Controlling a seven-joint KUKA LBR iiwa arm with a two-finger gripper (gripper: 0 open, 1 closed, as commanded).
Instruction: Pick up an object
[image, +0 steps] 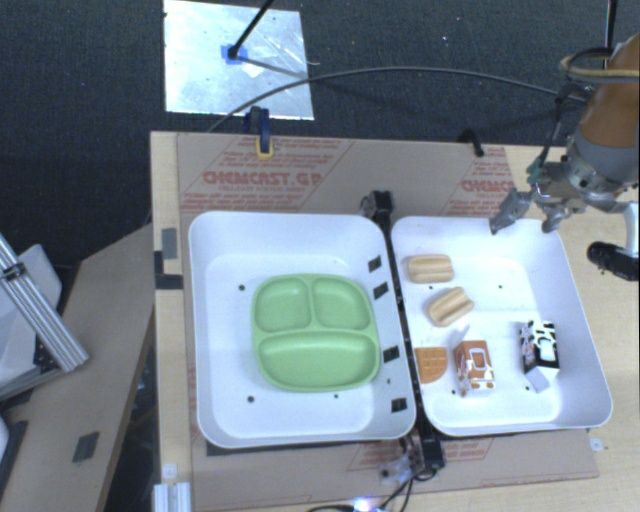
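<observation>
While the pincer (526, 210) is hovering with fingers spread apart and gripping nothing over the far edge of the right bin (572, 290), the bread rolls (430, 268), toy carton (539, 354) and snack box (474, 366) are lying below, awaiting a pick.

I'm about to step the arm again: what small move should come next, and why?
Probably bring the gripper down and toward the left into the right bin, toward the upper bun. The gripper hangs over the bin's far edge with nothing between its spread jaws, and the bun lies apart from its neighbours.
</observation>
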